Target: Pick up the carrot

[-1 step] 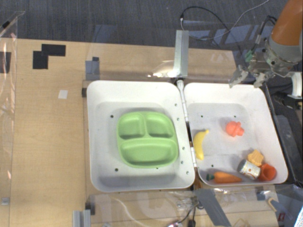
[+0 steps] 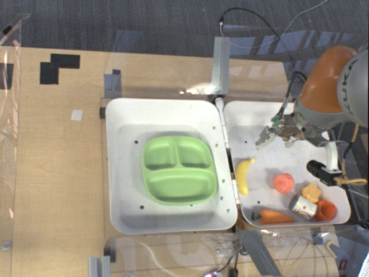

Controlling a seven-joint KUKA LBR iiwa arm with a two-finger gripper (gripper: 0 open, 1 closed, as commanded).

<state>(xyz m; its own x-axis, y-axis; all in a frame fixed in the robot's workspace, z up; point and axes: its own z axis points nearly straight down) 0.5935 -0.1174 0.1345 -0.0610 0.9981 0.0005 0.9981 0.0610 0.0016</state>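
- The carrot (image 2: 275, 216) lies untouched at the right bin's (image 2: 245, 117) near edge.
- The tool (image 2: 266, 137) hovers well apart from it, jaws spread and holding nothing; the whole pick remains.

Illumination is bright and even across the camera view, consistent with diffuse overhead lighting. The two white bins (image 2: 167, 224) read near overexposure, with surface detail washed out on their floors. A small hot glare patch sits on the bench (image 2: 57, 172) edge at 12 o'clock of the left bin. Shadows are soft and short: a faint grey band rims the green divided plate (image 2: 179, 169), and a pale shadow lies under the gripper (image 2: 271, 133) in the right bin. A transparent panel at 9 o'clock shows faint reflections. Focus is moderate overall; small objects at 5 o'clock appear slightly soft. Straight edges bow mildly toward the frame borders.
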